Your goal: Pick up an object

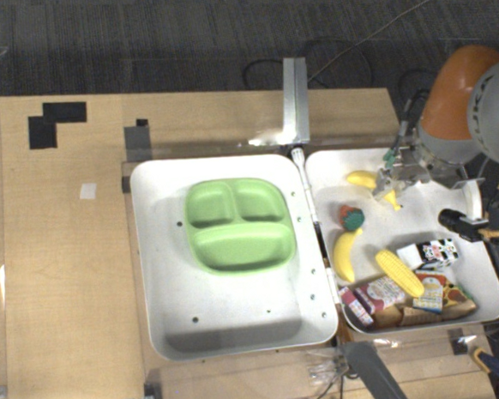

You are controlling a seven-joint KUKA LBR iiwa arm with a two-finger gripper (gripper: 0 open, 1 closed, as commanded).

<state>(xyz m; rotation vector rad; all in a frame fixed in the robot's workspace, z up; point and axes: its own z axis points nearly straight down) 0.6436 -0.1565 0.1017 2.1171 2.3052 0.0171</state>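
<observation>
A: In the camera view, what is seen of the arm?

B: The gripper [391,177] is seen low in the far part of the right bin [490,300], reached in from the right. Whether anything is clamped cannot be told.

A: And the thing to be picked?

B: A small yellow banana-shaped piece [362,178] is found just beside the gripper, on its left, near the bin's far wall. A yellow sliver [393,198] is also seen directly under the fingertips; whether it belongs to that piece cannot be settled.

A: What else is lying there?

B: A red and green piece [351,217] is placed near the middle, a larger banana [346,255] beside the dividing wall, a corn cob [400,273] next to it, and packets [404,303] are heaped along the near edge. A green divided plate [237,223] is set in the left bin [165,270].

A: How should the step be done well?

B: The grasp is judged best centred across the yellow piece's narrow width, not its curved tip, since a rounded toy is likely to be squeezed out sideways. A straight lift should be made, kept off the far wall.
</observation>
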